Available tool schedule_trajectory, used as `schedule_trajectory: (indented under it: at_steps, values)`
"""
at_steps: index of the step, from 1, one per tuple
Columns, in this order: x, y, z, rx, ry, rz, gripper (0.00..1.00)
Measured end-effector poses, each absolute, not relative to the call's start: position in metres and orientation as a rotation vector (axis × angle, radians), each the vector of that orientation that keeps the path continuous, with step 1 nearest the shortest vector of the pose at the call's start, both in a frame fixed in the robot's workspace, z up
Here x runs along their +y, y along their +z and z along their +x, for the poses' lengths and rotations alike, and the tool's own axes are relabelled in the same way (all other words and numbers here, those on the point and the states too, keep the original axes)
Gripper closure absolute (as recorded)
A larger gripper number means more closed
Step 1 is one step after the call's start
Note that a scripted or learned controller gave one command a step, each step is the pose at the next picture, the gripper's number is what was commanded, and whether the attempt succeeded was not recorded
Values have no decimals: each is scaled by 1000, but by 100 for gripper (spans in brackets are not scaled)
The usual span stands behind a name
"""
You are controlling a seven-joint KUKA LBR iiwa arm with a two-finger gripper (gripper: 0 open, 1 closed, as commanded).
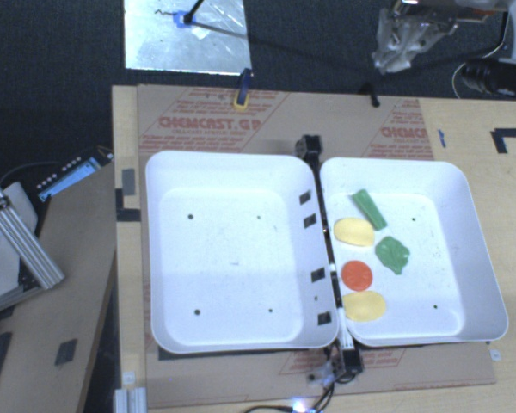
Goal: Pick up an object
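1. Overhead, the grey two-finger gripper (394, 52) hung well above and beyond the far edge of the right-hand shallow white bin (473, 231); whether it was parted or closed could not be told from this slant, and nothing was seen held in it.
2. Inside that right bin, five small objects lay clustered toward its left wall: a dark green oblong block (369, 209) farthest back, a pale yellow oval piece (353, 231) just in front of it, and a crumpled green lump (392, 253) nearer the bin's middle.
3. Closer to the bin's near edge sat a flat red-orange disc (356, 275), with a second yellow oval (364, 305) almost touching it.
4. A sound approach, as a judgement, was to choose the green lump, since it stood most apart from its neighbours and from the bin's wall.
5. Descending straight down, centred over it, would have lessened the risk of nudging the yellow oval beside it.
6. The left-hand white bin (228, 248) adjoined the right bin along the central hinge.
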State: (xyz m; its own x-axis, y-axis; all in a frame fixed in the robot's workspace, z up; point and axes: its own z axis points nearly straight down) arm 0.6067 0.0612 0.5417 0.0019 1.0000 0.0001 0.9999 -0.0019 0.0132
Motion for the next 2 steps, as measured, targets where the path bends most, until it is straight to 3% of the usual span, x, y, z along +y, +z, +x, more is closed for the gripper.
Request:
schedule_trajectory:
  at_steps: [1,2]
  values:
    - [128,343,589,2239,-19,2219,100]
    - [128,491,613,2220,23,2208,100]
